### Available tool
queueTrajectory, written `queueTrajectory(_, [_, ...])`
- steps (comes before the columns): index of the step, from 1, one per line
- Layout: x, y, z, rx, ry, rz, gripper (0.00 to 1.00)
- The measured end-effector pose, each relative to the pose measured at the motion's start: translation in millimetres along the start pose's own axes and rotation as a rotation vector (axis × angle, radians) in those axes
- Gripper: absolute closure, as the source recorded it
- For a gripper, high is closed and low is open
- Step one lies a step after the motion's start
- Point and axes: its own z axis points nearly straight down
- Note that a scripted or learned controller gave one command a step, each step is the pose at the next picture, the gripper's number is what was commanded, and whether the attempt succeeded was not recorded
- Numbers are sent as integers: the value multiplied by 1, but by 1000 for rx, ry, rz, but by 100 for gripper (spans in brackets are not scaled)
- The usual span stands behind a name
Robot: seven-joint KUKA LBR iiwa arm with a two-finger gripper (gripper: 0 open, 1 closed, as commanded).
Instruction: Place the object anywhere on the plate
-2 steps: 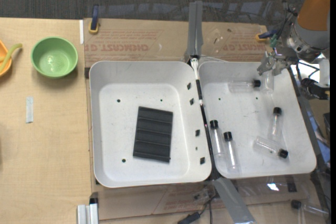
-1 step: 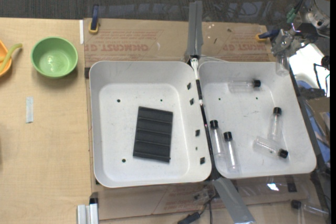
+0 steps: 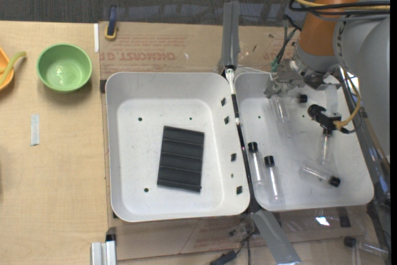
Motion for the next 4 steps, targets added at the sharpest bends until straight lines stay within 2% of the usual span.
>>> queueTrajectory(1, [43, -2, -114, 22, 4, -26, 100])
queueTrajectory(2, [113, 0, -92, 24, 6, -162, 100])
queueTrajectory(3, [112, 1, -93, 23, 6, -162, 0])
queueTrajectory(4, [67, 0, -113, 19, 7, -395, 0])
